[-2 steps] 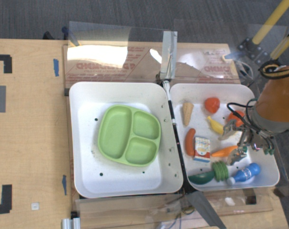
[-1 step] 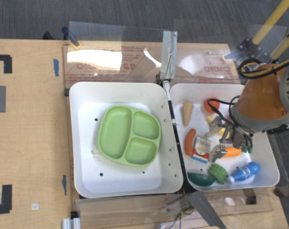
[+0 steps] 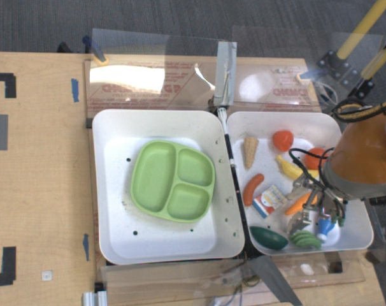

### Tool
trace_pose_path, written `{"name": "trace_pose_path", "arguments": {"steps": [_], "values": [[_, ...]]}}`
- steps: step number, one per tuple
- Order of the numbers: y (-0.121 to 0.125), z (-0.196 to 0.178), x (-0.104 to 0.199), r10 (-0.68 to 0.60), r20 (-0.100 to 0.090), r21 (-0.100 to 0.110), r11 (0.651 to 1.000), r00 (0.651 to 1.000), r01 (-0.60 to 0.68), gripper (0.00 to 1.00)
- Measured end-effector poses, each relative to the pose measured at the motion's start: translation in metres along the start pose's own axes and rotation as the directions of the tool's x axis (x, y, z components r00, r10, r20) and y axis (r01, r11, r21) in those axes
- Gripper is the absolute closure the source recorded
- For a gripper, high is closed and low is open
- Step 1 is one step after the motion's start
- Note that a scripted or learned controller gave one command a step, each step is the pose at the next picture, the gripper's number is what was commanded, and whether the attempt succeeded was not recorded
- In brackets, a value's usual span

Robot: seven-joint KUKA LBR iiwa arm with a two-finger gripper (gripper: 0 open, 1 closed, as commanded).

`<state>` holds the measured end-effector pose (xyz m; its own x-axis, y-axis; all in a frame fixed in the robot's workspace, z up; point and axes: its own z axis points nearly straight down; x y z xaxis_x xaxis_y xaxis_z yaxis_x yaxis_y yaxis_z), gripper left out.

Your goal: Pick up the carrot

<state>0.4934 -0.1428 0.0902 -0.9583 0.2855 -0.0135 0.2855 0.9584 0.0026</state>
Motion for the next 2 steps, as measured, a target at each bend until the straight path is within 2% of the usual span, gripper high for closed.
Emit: {"name": "trace_pose_path", "arguments": {"steps": [1,2], "values": [[0.001,-0.012,-0.003,-0.002,0.01,0.0,1.0,1.0,0.002,1.0],[0.065,-0.13,-0.006,-0.154,-0.001,-0.001,0.988,0.988,0.154,1.0]]}}
